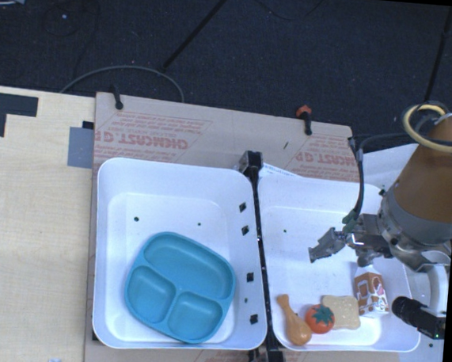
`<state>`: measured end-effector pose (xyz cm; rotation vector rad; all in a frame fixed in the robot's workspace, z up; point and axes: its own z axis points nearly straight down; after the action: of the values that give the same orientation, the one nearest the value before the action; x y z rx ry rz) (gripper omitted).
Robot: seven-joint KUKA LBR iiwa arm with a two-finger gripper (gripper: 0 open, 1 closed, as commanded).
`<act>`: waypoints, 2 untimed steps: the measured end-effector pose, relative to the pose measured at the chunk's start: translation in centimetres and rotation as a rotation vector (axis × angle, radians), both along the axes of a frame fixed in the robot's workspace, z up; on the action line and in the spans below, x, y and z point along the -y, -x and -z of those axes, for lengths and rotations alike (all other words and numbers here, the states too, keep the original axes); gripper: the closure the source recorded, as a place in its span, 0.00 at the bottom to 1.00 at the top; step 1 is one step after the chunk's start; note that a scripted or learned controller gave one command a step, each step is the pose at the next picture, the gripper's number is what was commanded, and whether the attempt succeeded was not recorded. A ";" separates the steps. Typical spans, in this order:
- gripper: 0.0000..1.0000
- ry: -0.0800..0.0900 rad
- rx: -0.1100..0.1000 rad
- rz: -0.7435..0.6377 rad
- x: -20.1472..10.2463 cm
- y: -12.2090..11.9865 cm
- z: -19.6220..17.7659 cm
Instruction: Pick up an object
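Gripper over right bin, finger state unclear, holding nothing visible. Risk: missing carton, tomato, drumstick bunched near front wall.

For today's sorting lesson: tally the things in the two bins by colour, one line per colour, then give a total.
Blue: 1, the tray
Red: 1, the tomato
Tan: 2, the drumstick and the toast
Brown and white: 1, the carton
Total: 5
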<state>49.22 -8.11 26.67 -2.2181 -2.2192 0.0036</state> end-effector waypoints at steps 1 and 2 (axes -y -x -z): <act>0.00 -0.001 -0.005 0.000 -0.5 -0.6 6.1; 0.00 -0.001 -0.005 0.001 0.1 0.0 10.8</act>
<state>49.24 -8.22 15.87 -2.2167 -2.2149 0.0081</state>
